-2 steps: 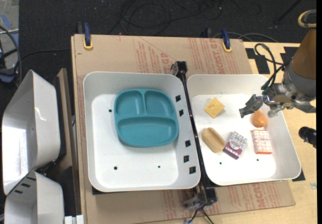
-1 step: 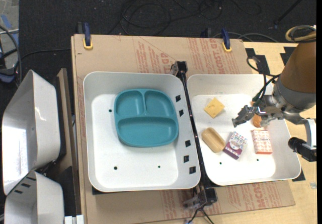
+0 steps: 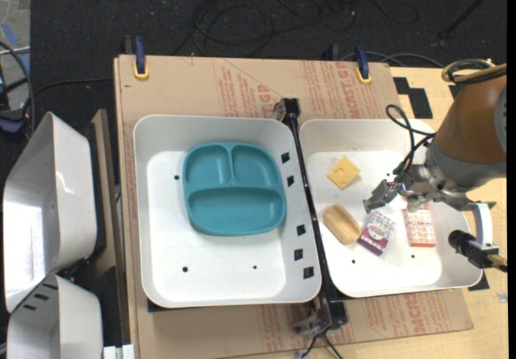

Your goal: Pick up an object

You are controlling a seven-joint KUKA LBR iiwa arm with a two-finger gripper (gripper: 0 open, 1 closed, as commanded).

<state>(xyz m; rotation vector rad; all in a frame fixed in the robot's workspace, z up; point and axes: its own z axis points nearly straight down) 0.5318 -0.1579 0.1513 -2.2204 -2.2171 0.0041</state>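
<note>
A teal divided plate [image 3: 234,188] lies in the left bin [image 3: 161,269], while in the right bin [image 3: 363,281] a yellow wedge [image 3: 343,173], a tan bread roll [image 3: 342,223], a purple-edged packet [image 3: 377,231] and a red-and-white packet [image 3: 419,228] lie just beside and below the gripper [image 3: 395,194], whose opening I cannot tell.

We see the gripper [image 3: 389,194] low over the right bin [image 3: 355,138], with a small packet [image 3: 378,231] just below it and a second packet [image 3: 419,228] to its right. A cheese wedge [image 3: 343,173] lies to its upper left and a bread roll [image 3: 342,223] to its lower left. Far left of it, in the left bin [image 3: 161,212], sits a divided plate [image 3: 234,188].
</note>
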